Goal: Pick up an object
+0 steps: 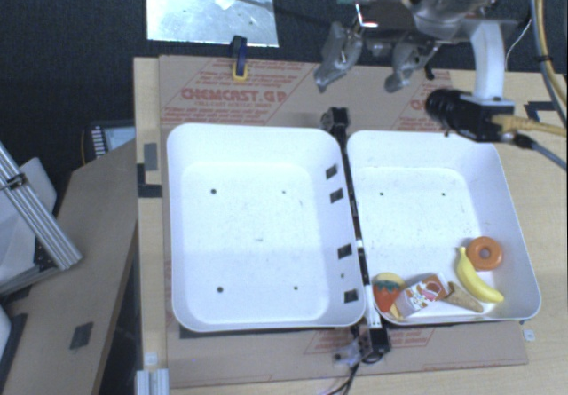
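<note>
Two white bins sit side by side: the left bin (pixel 248 225) and the right bin (pixel 426 198). The gripper (pixel 368 60) hangs above the bins' far edge, fingers spread with nothing between them. In the right bin's near corner lie a banana (pixel 475 280), a small packet (pixel 419 296), an orange ring (pixel 485 252) and a tomato-like piece (pixel 387 288).

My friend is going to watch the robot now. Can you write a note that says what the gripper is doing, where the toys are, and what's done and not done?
Gripper: open, holding nothing, raised above the far edge of the bins, near where the two meet.
Toys: all in the right bin, bunched in its near corner: a banana, an orange round toy beside it, a small red and white packet, and an orange and red piece by the divider.
Done: nothing picked up yet.
Left: move over the right bin's near corner, go down, grab one toy, lift it.
</note>
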Tool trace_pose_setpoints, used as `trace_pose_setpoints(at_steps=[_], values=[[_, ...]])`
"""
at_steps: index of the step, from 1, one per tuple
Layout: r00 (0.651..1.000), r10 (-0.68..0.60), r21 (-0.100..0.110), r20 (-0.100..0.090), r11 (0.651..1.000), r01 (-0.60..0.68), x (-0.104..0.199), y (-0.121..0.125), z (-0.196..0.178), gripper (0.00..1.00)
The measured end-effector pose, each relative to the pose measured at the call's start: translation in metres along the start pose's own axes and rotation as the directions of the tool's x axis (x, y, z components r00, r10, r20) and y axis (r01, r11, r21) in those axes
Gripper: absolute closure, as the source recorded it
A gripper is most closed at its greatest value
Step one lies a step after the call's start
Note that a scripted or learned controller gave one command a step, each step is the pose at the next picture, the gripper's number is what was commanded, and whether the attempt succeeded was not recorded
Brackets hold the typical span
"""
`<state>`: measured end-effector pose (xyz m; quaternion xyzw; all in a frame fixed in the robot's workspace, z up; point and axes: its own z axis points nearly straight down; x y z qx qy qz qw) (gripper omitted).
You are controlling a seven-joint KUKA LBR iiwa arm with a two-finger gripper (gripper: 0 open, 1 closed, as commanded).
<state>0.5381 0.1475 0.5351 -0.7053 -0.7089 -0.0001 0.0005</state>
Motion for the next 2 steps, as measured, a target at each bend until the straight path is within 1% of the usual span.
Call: trace_pose_setpoints(at_steps=[1, 2], values=[[1.0, -0.002, -0.001, -0.001, 1.0, 0.002, 0.016, -0.054, 0.0, 0.0], [1.0, -0.001, -0.003, -0.001, 1.0, 0.001, 0.04, -0.052, 0.0, 0.0]])
